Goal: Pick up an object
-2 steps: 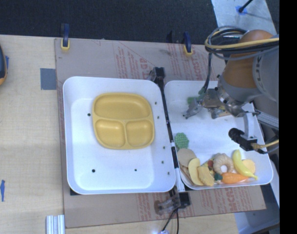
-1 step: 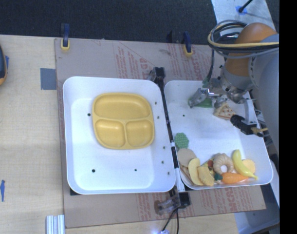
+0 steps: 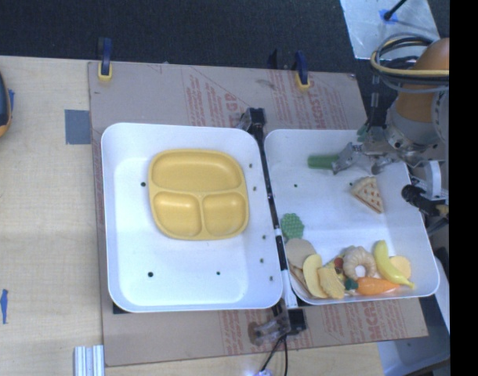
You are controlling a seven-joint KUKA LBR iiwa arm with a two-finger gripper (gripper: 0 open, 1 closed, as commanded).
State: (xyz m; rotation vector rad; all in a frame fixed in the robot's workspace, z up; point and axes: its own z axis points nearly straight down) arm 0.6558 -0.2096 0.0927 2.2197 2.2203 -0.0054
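My gripper [image 3: 374, 161] hangs over the back right part of the right bin [image 3: 333, 210], its fingers spread open with nothing between them. A green stick-shaped piece [image 3: 323, 161] lies on the bin floor just left of the left fingertip; I cannot tell whether they touch. Just in front of the gripper lies a tan waffle wedge [image 3: 368, 194]. A small green leafy piece [image 3: 291, 225] rests by the bin's left wall. Toy food is heaped at the bin's front: a banana [image 3: 392, 263], a carrot [image 3: 376, 287], yellow slices [image 3: 321, 276] and a pale round piece [image 3: 355, 261].
The left bin [image 3: 129, 272] holds a yellow divided plate [image 3: 198, 193]. Black clamps [image 3: 255, 118] join the bins at the back and the front. Both bins sit on a cardboard sheet [image 3: 192, 92]. The arm's orange band [image 3: 427, 57] and cables rise at the right edge.
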